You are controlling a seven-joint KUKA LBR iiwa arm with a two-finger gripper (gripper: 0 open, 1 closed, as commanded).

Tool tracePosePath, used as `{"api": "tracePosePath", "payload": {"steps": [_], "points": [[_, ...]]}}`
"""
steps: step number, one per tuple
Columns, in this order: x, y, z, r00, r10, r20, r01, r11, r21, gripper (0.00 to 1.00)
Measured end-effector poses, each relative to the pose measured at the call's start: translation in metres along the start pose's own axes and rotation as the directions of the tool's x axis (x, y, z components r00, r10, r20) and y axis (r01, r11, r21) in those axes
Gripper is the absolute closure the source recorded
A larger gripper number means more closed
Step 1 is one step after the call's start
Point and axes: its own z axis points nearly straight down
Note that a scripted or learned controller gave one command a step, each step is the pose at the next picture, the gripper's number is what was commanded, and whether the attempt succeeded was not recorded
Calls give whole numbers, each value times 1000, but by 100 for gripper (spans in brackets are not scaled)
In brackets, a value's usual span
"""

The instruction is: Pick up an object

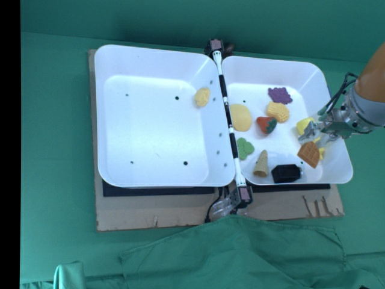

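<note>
Reaching in from the right with the gripper (314, 133) low over the right bin (337, 161), near its right wall, between a yellow toy piece (304, 125) and an orange waffle-like toy (309, 154). Impossible to tell how the jaws stand, or whether holding anything. Judging the step as closing in on the waffle toy; needing next a settled descent, a firm close, then a lift.
</note>
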Motion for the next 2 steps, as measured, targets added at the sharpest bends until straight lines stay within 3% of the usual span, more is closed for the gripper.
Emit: {"api": "tracePosePath", "payload": {"steps": [2], "points": [[-2,10,-94,1000,0,0,0,1000,-1,100]]}}
